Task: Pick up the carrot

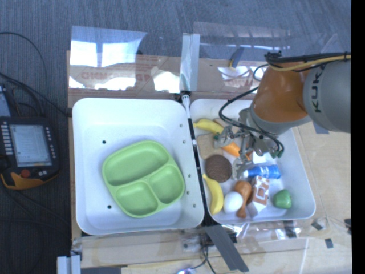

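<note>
Camera view, single frame, notes referenced to the cookie (218,168), the brown disc in the right bin (302,181).

Carrot (231,150): orange piece lay just up and right of the cookie, on the bin floor. My claw (244,147) sat low over the bin, directly right of the carrot and up-right of the cookie. Whether it was spread or pinching, I could not tell; the wrist hardware and cables blocked the tips. No part of the carrot was seen between them, so no grasp recorded.

Other contents, relative to the cookie:
- one banana (208,125) above it, near the bin's far left corner
- second banana (215,194) just below it, along the divider side
- egg (232,202) below and slightly right, touching that banana's lower end
- drumstick (243,196) right of the egg
- blue can (263,172) to the right, lying on its side
- small carton (261,190) below the can
- green ball (282,198) far right, near the bin's front corner

Green tray (142,178), three compartments, lay in the left bin (91,124), well left of the cookie.
</note>
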Available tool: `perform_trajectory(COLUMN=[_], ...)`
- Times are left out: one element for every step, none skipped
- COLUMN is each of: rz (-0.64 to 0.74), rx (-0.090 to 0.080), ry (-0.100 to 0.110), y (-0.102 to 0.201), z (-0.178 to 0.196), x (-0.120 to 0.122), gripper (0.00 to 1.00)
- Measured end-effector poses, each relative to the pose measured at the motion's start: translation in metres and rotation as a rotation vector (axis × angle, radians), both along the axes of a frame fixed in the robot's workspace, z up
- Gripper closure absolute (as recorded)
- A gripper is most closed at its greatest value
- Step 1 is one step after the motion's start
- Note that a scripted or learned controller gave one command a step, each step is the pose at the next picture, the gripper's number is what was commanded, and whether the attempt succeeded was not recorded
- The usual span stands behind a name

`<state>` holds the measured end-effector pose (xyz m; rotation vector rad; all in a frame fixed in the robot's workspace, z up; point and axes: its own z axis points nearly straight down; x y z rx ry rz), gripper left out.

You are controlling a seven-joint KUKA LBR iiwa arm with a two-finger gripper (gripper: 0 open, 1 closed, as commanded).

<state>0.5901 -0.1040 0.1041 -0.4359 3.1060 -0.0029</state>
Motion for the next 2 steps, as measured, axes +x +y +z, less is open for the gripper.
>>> perform_trajectory(rz=[0.000,-0.019], rx=[-0.001,0.002], ry=[-0.010,-0.005], y=[0.001,0.051], z=[0.012,0.084], x=[0.003,-0.034], gripper=[1.00,1.00])
